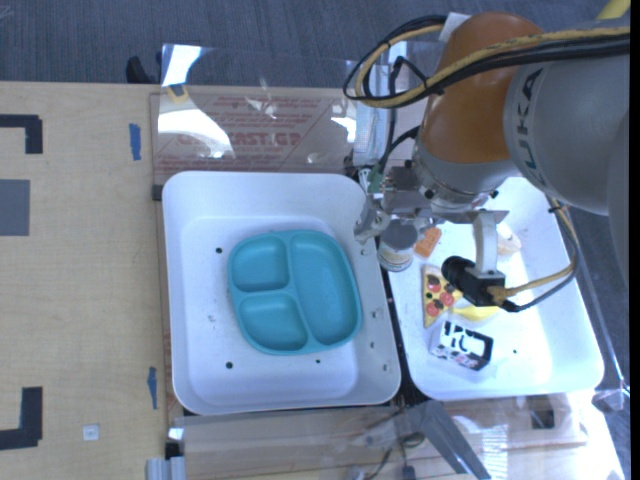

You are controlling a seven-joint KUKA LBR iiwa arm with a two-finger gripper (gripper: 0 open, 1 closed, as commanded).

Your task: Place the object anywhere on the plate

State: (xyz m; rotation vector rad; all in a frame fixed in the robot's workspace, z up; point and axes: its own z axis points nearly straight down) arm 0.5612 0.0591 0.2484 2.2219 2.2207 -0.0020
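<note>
A teal plate (296,291) with three compartments lies in the left white bin (200,358), and nothing rests on it. My gripper (396,236) hangs at the left wall of the right bin (560,358), just right of the plate's upper right corner. Directly under it a small pale cylinder with a brown band (394,259) stands in the right bin. Whether the cylinder is between the fingers is hidden by the wrist.
In the right bin lie a toy pizza slice (434,294), a yellow piece (480,314), a black and white object (463,344), a small orange piece (430,240) and a pale item (507,240). A clear plastic sheet (250,133) lies behind the left bin.
</note>
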